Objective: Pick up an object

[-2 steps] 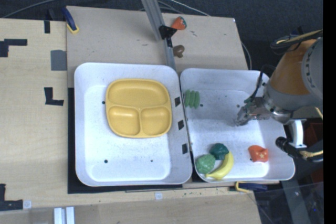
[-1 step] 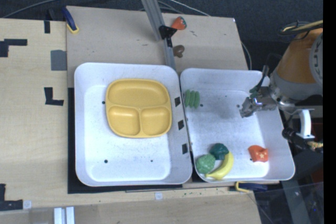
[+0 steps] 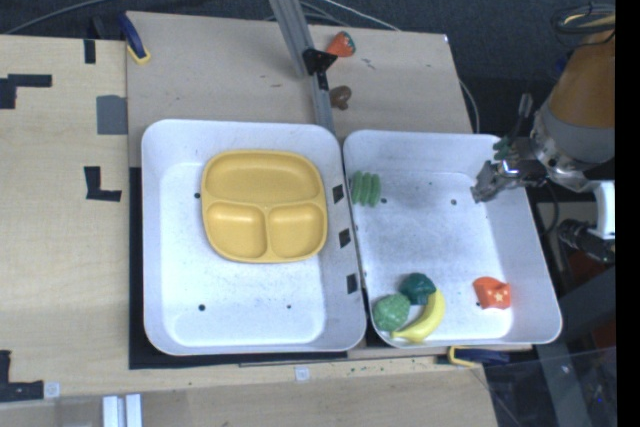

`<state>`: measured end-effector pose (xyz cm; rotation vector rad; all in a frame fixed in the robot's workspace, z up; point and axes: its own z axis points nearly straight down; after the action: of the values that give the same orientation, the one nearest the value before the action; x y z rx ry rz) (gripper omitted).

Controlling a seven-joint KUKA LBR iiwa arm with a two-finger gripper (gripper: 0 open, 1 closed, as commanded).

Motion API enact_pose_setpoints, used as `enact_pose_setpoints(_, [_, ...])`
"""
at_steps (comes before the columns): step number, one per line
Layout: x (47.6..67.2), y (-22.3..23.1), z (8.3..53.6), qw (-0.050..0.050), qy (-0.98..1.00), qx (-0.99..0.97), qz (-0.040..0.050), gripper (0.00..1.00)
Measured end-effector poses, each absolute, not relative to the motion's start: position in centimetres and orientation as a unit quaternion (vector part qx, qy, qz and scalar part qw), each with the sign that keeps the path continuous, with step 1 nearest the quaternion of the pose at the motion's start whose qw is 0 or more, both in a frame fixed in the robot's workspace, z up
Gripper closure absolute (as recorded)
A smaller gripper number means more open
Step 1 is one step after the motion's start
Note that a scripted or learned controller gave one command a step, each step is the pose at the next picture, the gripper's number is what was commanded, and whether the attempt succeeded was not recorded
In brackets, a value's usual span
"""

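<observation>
Camera view: my gripper (image 3: 490,181) hangs over the right-hand rim of the right bin (image 3: 452,151), near that bin's far right corner. Whether its fingers stand apart or together I cannot tell at this slant; nothing shows between them, so I take it that I hold nothing.

What matters for my coming move is that every candidate lies toward the near edge of the frame from my gripper. The orange object (image 3: 491,293) is closest, almost straight below my tool in the frame and apart from the rest, so I judge it the easiest reach. The banana (image 3: 430,317) sits further off, down and to the left of my tool, its long axis slanting up toward the right, and it touches the pale green object (image 3: 391,312) and the dark green one (image 3: 417,286). The ribbed green piece (image 3: 365,189) lies level with my tool, well away to its left against the bin's far wall.

My arm (image 3: 585,105) comes in from the right, wrist bent inward across the bin's edge.

In the left bin (image 3: 160,215) rests a yellow divided plate (image 3: 265,205).
</observation>
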<state>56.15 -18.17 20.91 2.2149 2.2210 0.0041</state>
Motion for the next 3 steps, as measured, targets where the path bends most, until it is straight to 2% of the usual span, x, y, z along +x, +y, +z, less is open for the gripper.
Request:
enact_pose_setpoints(1, [56.2,-18.1,21.3,0.0,0.708,0.707,0.0001,1.0])
enact_pose_setpoints(3, [59.1,-6.6,23.3,-0.001,0.71,0.704,0.0008,1.0])
